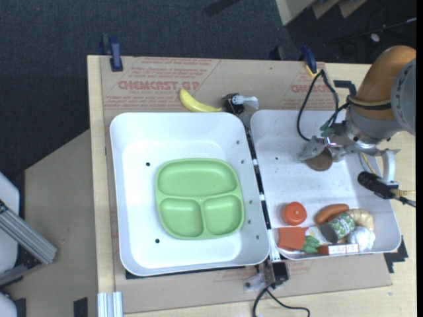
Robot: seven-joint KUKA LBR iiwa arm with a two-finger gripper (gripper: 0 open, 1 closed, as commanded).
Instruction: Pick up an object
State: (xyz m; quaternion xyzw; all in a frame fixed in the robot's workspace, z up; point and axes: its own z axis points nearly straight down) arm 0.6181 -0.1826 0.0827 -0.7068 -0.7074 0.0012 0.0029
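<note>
1. We see the bench [198,78] first, a brown board carrying two shallow white bins side by side; a yellow banana [197,102] lies on the board just behind the left bin.
2. The left bin [132,177] holds a green divided plate [198,197] near its middle, three compartments, nothing in them that we can make out.
3. The right bin [277,150] holds the pickable things, clustered along its near edge: a red-orange tomato-like ball [294,212], an orange-red flat block [291,237] just in front of it, a sausage [331,212] whose long axis runs left to right with a slight tilt, a green-labelled can [340,227], and pale pieces further right that we cannot name.
4. The arm [386,91] reaches in from the right, over the far half of the right bin.
5. The gripper [320,154] hangs low there, with a small brown round thing [321,162] at its tip. We cannot tell whether the fingers are spread or closed, nor whether that brown thing sits between them or merely beneath.
6. The relation that matters, as we judge it: the cluster lies well apart from the gripper, toward the near edge, so reaching any of it means travelling nearward and descending.
</note>
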